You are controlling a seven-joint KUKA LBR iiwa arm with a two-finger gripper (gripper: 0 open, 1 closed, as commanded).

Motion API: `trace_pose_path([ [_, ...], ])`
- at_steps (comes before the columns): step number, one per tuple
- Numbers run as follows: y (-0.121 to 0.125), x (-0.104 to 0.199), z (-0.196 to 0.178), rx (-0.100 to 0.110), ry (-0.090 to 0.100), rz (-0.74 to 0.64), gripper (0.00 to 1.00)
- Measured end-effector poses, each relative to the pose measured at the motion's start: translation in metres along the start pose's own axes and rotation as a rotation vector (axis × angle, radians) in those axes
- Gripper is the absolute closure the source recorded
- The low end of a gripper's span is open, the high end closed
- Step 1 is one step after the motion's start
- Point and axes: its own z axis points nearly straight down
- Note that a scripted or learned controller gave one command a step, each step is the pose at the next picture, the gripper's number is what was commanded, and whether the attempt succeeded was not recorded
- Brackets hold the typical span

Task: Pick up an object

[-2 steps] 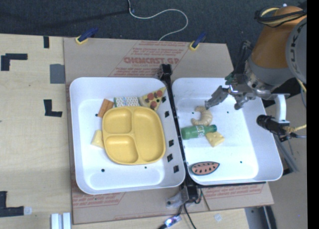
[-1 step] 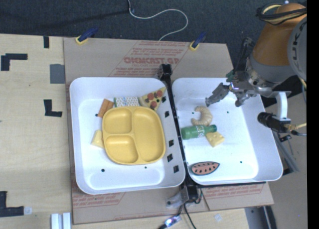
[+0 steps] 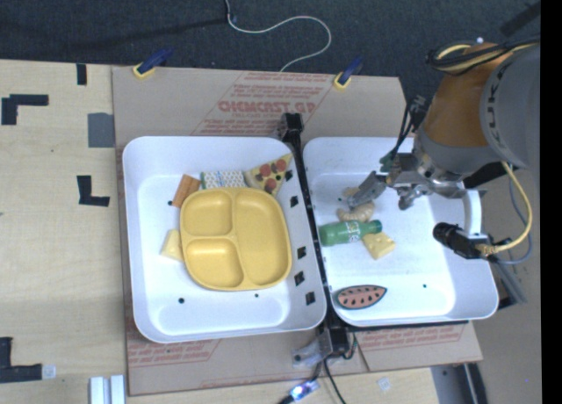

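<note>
The step in hand appears to be the approach: the hand (image 3: 364, 193) is lowered into the right bin (image 3: 457, 301), directly over a small beige object (image 3: 356, 213) that lies just above the green bottle (image 3: 349, 233) and near the yellow wedge (image 3: 378, 243). How far the hand is open cannot be told, and no object is seen between its fingers. The next move likely calls for closing squarely on the beige object, clear of the bottle, then lifting.

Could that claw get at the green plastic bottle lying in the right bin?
Probably yes: the claw hovers just above the green plastic bottle, with nothing covering it; a beige lump and yellow wedge crowd its sides.
</note>
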Motion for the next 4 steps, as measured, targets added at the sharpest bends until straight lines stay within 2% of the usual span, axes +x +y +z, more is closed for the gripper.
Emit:
trace_pose_path([
  [2, 0.001, 0.002, 0.080, -0.006, -0.002, -0.001, 0.00],
  [3, 0.002, 0.003, 0.068, -0.008, -0.001, -0.002, 1.00],
  [4, -0.003, 0.005, 0.007, -0.012, 0.000, 0.000, 1.00],
])
